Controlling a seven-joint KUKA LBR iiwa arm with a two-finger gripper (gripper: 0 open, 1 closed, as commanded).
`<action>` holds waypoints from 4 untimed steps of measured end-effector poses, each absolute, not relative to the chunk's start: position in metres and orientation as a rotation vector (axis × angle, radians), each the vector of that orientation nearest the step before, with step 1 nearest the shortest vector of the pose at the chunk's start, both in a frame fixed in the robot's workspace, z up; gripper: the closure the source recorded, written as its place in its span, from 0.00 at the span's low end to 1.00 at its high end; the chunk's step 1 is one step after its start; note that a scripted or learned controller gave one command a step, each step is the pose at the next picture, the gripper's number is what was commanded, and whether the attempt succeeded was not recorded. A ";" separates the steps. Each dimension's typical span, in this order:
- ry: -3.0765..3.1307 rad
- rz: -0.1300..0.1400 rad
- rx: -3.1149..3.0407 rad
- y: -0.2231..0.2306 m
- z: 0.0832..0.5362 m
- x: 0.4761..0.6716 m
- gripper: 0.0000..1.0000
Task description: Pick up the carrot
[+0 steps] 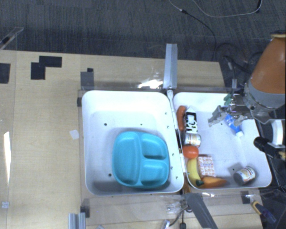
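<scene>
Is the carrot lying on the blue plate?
No, the carrot lies in the right bin, beside a banana.

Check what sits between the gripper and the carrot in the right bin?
In the camera view, bare white bin floor separates gripper from carrot; a snack packet lies just beside that line.

A pale wood-grain bench top [40, 147] fills the frame from nine o'clock through six. Along twelve o'clock runs dark grey carpeted floor [98, 22], with a thin black cable [214, 13] looping across it toward one o'clock. Black tape marks [44, 66] (blocky, angular patches) sit on the bench at ten o'clock. A grey metal post [170, 67] stands just above centre, at twelve. Bright glare [151, 83] glints beside its base, and a pale reflected streak [6, 152] lies at nine o'clock.
</scene>
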State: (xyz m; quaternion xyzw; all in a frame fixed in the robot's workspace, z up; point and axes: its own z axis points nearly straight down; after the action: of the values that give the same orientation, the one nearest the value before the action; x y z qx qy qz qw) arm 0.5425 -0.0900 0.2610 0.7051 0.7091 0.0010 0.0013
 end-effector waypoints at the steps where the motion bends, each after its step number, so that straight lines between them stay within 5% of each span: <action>1: 2.256 0.003 2.183 -0.051 0.184 0.515 0.00; 2: 2.430 0.014 1.974 -0.087 0.090 0.491 0.00; 3: 2.507 0.006 1.884 -0.050 0.185 0.489 0.00; 4: 2.555 0.006 1.816 -0.093 0.093 0.497 0.00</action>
State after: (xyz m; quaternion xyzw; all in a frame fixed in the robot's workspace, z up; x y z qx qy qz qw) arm 0.4974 -0.0933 0.0928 0.5793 0.8151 0.0019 0.0034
